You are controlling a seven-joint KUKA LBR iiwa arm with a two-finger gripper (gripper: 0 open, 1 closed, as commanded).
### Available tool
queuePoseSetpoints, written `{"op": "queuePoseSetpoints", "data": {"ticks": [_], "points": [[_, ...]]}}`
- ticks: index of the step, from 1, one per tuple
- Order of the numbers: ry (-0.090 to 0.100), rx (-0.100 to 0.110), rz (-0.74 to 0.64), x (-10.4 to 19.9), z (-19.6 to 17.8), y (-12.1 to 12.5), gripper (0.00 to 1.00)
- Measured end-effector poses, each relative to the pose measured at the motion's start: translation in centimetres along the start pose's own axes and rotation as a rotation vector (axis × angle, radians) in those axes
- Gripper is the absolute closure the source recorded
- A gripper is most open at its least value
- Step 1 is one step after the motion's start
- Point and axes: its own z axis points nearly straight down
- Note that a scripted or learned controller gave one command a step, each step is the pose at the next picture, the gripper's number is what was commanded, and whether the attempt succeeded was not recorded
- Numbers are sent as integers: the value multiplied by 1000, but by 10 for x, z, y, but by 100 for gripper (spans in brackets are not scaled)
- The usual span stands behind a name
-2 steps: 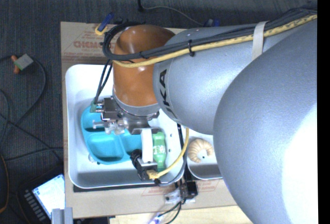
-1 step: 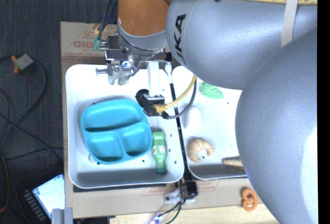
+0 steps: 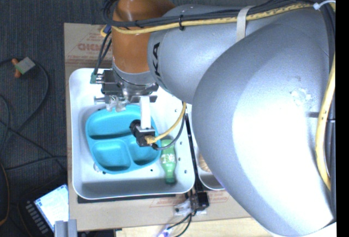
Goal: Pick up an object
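Observation:
A blue divided plate (image 3: 112,143) lies in the left white bin (image 3: 79,176), taking up most of its floor. A green bottle (image 3: 168,163) lies along the bin's right wall, beside the plate. My gripper (image 3: 115,104) hangs over the plate's far rim, just under the orange wrist band. Its fingers are too small and hidden by the wrist hardware to read, and I see nothing held in it.
The grey arm covers most of the right bin (image 3: 210,182), of which a near corner shows. Cardboard (image 3: 82,45) lies under the bins. A small grey and orange item (image 3: 23,66) with cables sits on the dark floor at the left.

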Motion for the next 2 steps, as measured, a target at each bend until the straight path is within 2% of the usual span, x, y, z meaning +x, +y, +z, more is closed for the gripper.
{"op": "queuePoseSetpoints", "data": {"ticks": [1,2], "points": [[0,-2,0,0,26,19,100],[2,-7,-1,0,-74,56,100]]}}
